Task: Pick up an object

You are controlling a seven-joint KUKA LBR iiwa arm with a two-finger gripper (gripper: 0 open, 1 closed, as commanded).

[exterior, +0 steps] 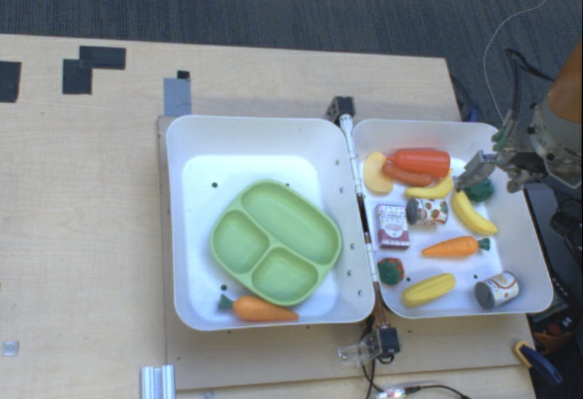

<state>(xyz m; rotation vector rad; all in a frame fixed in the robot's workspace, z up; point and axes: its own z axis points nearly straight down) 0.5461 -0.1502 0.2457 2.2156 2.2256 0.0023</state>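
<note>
The bench [82,233] fills the frame, with 2 white bins side by side. The left bin [196,206] holds a green plate [276,242] with 3 compartments, long axis running upper left to lower right, and a carrot [264,309] lying level below it, tip pointing right. The right bin [537,283] is crowded: a red pepper [419,160] lies level at top, a banana [474,212] slants upper left to lower right, a second carrot [451,248] lies almost level, corn [428,289] tilts up to the right. The arm [565,115] sits at right. The gripper [496,169] hangs over that bin's upper right; whether its fingers are open or closed, can't tell.
</note>
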